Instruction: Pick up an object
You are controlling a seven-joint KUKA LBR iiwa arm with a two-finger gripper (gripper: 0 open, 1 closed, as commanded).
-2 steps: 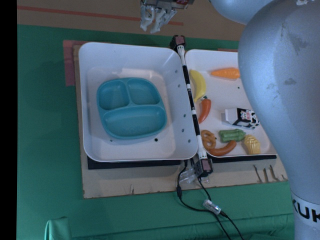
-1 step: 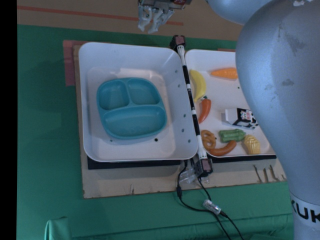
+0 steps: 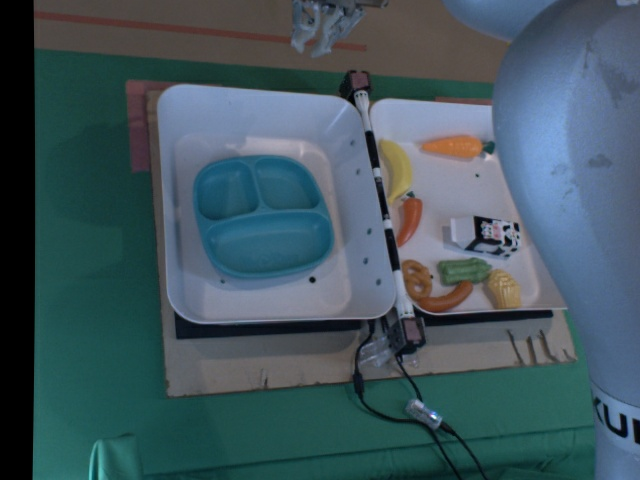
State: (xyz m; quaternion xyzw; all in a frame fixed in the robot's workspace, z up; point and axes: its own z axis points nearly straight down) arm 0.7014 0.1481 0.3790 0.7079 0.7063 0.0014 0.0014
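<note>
Tool at 12 o'clock, above tabletop beyond bins, fingers spread, nothing between them. Left bin holds blue divided plate. Right bin: carrot at 12, banana at 10, milk carton centre, pretzel at 7.

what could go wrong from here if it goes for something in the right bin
1. The toys are crowded: the pretzel, sausage, green pepper and corn cob touch or nearly touch, so a grasp may nudge neighbours or grab two.
2. The banana and chili pepper lie against the divider, which could block a finger.
3. The gripper hangs beyond the bins' far edge, so it has a long approach to make.
</note>
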